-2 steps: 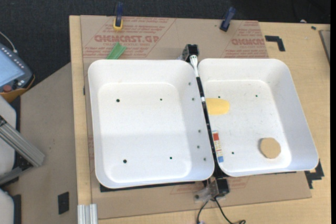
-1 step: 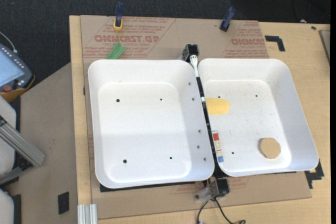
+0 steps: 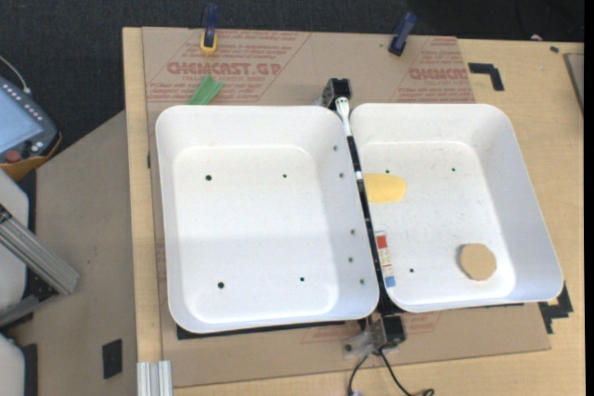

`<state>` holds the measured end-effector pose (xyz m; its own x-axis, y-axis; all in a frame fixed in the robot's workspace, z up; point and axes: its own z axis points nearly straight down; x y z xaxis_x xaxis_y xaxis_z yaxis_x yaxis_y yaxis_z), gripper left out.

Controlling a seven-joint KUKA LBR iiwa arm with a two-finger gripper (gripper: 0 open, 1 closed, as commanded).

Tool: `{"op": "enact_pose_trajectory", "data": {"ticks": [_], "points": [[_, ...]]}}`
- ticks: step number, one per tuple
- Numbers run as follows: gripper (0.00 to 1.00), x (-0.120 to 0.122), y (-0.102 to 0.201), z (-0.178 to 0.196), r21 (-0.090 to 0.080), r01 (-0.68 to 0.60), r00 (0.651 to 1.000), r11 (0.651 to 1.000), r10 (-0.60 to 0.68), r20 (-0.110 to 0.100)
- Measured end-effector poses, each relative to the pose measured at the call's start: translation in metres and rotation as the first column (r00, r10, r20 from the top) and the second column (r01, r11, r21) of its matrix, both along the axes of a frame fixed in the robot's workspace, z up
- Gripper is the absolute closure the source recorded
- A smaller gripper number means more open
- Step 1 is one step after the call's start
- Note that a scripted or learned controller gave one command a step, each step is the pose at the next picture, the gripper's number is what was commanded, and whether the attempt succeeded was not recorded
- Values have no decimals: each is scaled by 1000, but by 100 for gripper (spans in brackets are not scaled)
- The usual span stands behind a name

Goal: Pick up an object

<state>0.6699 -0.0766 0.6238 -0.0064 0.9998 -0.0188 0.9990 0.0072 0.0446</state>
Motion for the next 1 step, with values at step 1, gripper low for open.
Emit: {"op": "enact_pose_trajectory", "data": {"ticks": [1], "points": [[0, 0, 0, 0, 0, 0, 1000, 1000, 0, 0]]}}
